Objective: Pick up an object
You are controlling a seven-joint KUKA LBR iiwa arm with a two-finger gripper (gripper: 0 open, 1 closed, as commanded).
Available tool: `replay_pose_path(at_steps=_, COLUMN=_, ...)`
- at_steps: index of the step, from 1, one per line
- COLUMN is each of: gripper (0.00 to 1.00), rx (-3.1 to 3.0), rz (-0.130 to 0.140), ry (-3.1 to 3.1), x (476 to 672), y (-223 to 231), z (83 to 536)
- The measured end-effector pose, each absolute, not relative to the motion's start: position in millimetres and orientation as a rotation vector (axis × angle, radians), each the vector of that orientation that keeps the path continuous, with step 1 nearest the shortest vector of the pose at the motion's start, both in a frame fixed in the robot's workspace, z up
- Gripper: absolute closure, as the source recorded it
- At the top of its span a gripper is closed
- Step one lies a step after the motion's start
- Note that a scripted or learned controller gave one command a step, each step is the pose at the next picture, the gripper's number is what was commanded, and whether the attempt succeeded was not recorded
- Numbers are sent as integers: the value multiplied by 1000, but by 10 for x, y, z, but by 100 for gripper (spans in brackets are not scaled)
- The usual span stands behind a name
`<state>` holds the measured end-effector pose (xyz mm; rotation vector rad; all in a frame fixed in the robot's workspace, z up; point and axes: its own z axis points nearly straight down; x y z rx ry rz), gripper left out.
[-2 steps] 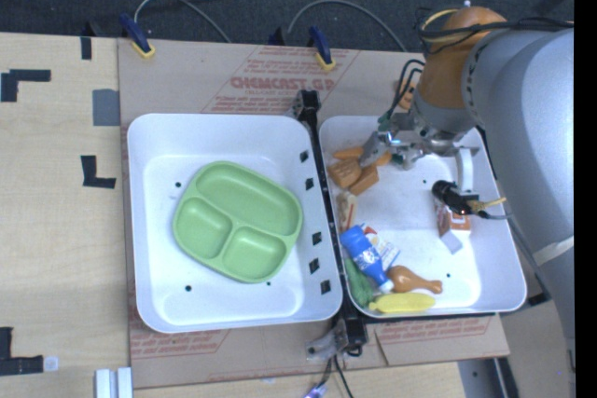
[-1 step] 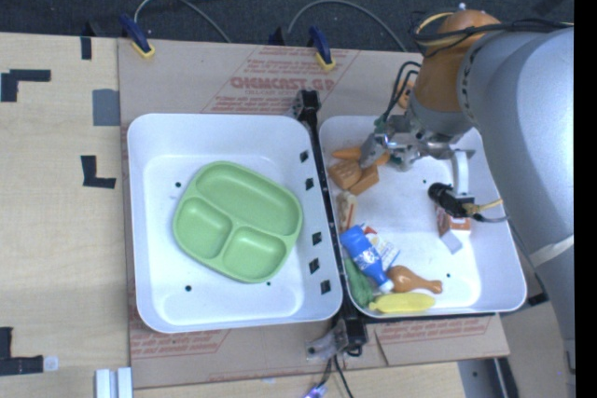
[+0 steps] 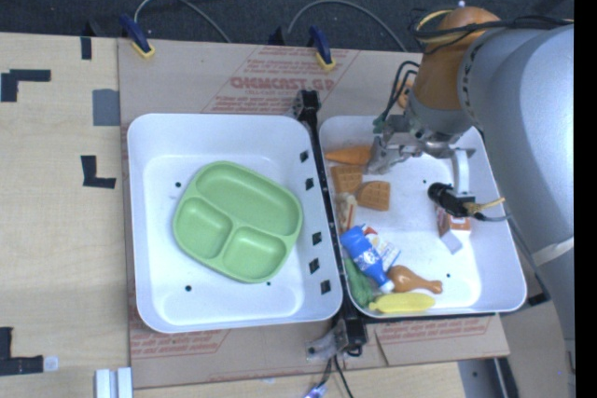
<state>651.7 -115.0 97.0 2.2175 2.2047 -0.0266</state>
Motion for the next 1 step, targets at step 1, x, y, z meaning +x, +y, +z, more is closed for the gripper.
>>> replay_pose_path(at_steps=1, gripper=0, rx=2218, rz=-27, ry=2205, x=6517, y=-1151, z=970)
